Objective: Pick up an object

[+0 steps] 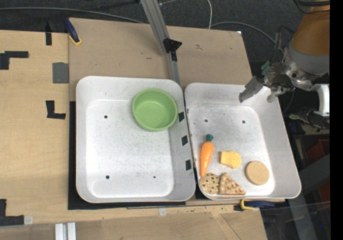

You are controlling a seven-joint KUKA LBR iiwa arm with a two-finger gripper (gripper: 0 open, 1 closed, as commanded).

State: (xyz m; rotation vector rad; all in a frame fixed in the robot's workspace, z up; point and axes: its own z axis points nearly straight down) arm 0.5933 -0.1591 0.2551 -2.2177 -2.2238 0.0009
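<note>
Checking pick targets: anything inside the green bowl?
The green bowl, in the left bin, shows bare green inside with nothing in it. Whatever lies beneath the bowl is covered.

We see a green bowl (155, 109) upright in the left bin; carrot (206, 156), cheese wedge (230, 159), tan disc (257, 172), cookie (209, 183), pizza slice (230, 185) clustered in the right bin's near corner.

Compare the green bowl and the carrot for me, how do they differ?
The green bowl sits alone in the left bin; the carrot lies in the right bin, crowded beside other toy food. The bowl is round, hollow and upright; the carrot is long, tapered and lying flat. The bowl is clearly larger. Both rest untouched, away from the tool.
</note>
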